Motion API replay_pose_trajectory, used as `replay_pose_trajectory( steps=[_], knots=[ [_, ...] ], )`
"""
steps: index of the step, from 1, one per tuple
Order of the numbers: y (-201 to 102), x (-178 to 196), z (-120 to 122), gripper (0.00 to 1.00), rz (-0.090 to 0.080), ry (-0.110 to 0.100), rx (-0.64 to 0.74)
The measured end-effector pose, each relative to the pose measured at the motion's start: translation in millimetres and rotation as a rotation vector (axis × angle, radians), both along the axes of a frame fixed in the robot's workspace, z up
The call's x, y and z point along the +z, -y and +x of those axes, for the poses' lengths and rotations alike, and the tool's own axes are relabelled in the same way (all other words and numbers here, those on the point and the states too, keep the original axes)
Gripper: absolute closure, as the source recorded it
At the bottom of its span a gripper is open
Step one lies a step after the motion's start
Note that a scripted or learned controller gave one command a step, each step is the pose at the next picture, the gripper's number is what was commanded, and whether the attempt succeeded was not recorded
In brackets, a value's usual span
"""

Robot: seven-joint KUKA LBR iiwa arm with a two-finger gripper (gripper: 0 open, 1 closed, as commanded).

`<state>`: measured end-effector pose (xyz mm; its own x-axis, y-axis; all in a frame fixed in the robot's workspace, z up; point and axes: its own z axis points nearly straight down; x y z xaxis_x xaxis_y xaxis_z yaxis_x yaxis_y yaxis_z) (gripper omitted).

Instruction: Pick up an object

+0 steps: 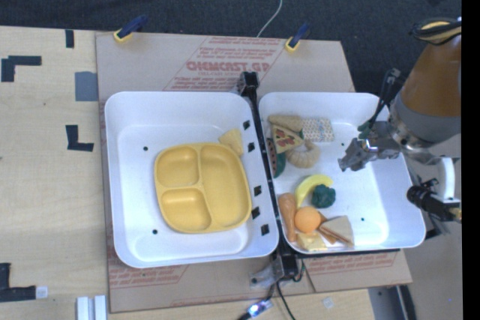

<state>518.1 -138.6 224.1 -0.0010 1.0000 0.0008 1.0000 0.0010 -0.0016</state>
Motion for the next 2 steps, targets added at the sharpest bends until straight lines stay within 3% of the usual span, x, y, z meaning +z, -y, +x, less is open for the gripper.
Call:
replay_pose_trajectory(
  steps=[2],
  knots=[
    [-106, 8, 52, 1.0, 0.0, 0.002, 0.005]
  ],
)
